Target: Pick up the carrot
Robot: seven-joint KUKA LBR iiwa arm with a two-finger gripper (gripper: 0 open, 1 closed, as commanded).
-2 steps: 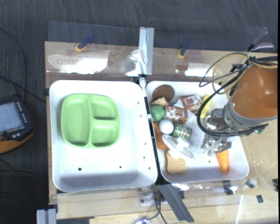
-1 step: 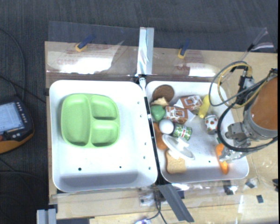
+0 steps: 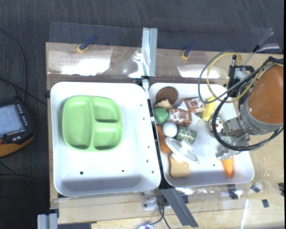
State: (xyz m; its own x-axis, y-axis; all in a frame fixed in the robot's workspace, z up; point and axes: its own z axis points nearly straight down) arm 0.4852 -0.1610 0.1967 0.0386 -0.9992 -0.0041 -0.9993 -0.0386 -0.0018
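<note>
**Q:** In the camera view, where is the carrot located?

**A:** It is seen in the right-hand bin, at the corner nearest the viewer and farthest from the green divided plate, which is set in the left-hand bin. Its orange body is lying on the bin floor, apart from the cluttered items nearer the plate: a can, a white egg, a slice of bread.

**Q:** What is reported for the gripper?

**A:** It is positioned directly over the carrot's upper end. Whether it is apart or together cannot be told; it is obscured by the wrist and cables.

**Q:** How far is the task judged to be advanced?

**A:** The approach is judged complete. A grasp cannot be confirmed, and the lift is not yet done.
</note>
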